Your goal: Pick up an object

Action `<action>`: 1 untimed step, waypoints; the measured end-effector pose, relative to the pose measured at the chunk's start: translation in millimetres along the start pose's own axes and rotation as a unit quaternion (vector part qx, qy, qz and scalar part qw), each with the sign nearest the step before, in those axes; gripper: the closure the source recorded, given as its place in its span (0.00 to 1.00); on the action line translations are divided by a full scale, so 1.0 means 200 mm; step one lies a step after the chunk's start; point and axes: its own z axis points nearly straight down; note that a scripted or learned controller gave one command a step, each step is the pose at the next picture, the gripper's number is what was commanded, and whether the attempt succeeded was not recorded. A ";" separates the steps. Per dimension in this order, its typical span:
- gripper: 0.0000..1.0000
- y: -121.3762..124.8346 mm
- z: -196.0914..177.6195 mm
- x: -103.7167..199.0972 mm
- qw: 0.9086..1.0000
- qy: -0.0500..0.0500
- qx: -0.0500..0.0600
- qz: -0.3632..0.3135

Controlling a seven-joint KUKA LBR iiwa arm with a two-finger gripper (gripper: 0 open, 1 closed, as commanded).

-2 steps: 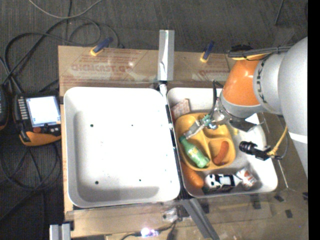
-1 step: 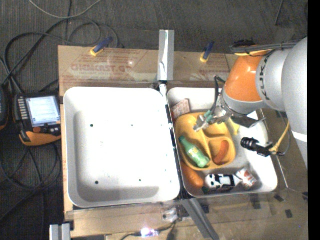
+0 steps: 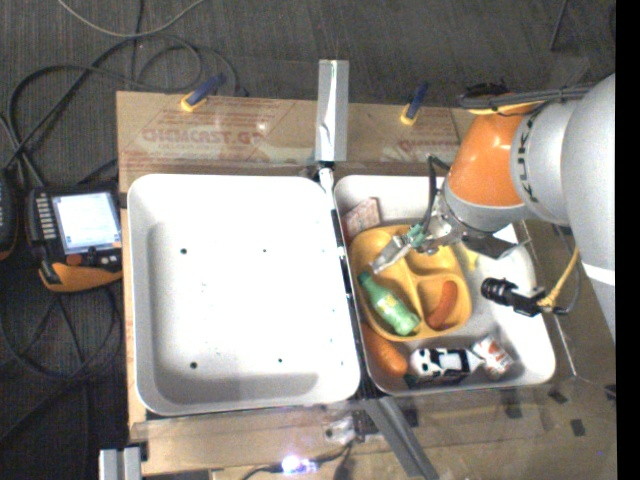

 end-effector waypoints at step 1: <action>0.00 0.30 0.08 -0.23 0.999 0.012 0.017 -0.044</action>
